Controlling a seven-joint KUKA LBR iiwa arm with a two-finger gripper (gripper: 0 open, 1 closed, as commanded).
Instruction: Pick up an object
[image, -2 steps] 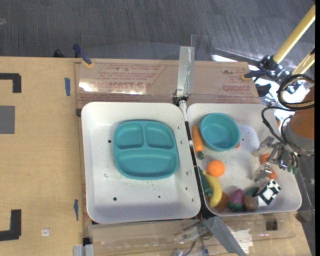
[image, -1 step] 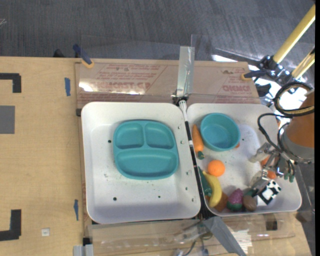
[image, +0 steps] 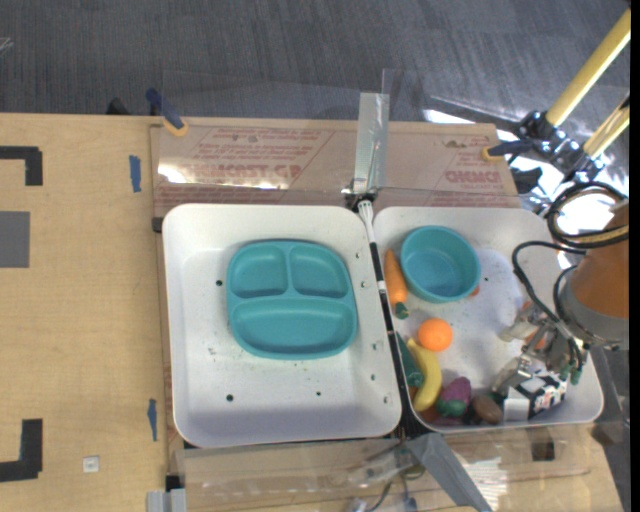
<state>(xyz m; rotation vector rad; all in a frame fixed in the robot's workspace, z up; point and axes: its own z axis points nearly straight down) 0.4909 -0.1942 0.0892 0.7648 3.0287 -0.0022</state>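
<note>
Lying in the right bin (image: 500, 222) are the objects on offer: a teal bowl (image: 438, 263) at about 11 o'clock of that bin, a carrot (image: 396, 280) just beside the bowl at its 8 o'clock along the divider, an orange ball (image: 434, 335) near the middle, a yellow banana (image: 428, 376) at the ball's 6 o'clock, then a purple and green toy fruit (image: 456, 396) and a small brown piece (image: 488, 406) against the near wall. At the bin's 4 o'clock corner sits the tool (image: 535, 388), low over the floor, with nothing seen between its fingers; how wide they stand I cannot tell. At 9 o'clock the left bin (image: 190, 320) carries a teal divided plate (image: 292, 299). Both rest on the table (image: 75, 320).
</note>
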